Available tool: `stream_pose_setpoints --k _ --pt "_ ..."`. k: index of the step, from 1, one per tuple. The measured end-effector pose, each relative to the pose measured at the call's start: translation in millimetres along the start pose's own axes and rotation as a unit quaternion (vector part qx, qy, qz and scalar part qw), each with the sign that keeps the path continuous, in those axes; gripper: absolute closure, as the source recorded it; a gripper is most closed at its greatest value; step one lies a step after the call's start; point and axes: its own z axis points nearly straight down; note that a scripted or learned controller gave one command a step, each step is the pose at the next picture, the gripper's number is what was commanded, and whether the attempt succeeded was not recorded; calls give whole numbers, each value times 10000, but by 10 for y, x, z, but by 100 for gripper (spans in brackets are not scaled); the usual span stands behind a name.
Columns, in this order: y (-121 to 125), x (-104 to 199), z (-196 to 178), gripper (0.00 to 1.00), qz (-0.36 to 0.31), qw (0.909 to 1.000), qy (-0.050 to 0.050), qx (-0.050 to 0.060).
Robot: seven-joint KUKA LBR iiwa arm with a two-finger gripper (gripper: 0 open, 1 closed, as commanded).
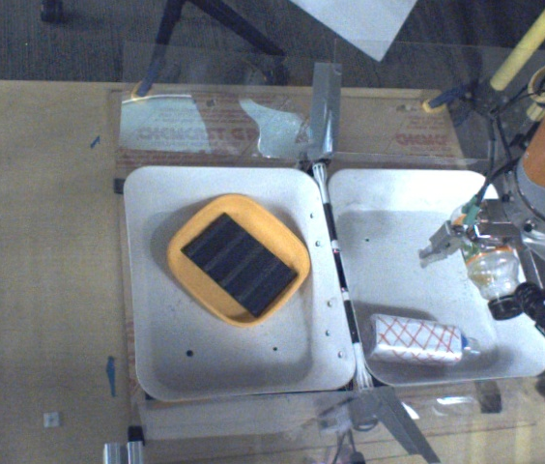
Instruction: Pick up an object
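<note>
Tube (417, 339) lies just below-left of the claw (461, 245), long axis left-right, cap pointing right. Arm (543, 177) reaches in from the right over the right bin (388, 206); claw fingers' state — cannot tell. Pad (239, 259) sits far left.

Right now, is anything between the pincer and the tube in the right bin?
Nothing visible. The pincer hangs over the right bin, and the tube lies nearer the front wall, with bare bin floor between them.

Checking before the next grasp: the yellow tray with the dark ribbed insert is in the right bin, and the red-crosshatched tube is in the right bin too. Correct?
Not quite. The camera view shows the yellow tray in the left bin; the red-crosshatched tube is indeed in the right bin.
</note>
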Motion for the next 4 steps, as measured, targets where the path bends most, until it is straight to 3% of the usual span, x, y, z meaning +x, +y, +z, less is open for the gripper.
stream_pose_setpoints --k 1,2,3,4 --pt "633 -681 373 0 507 9987 -10 -25" --pt "767 124 1277 0 214 9998 -4 -7" --pt "942 -341 1613 0 -837 9965 -13 -29" --pt "945 -359 1515 100 -817 9966 -18 -46"
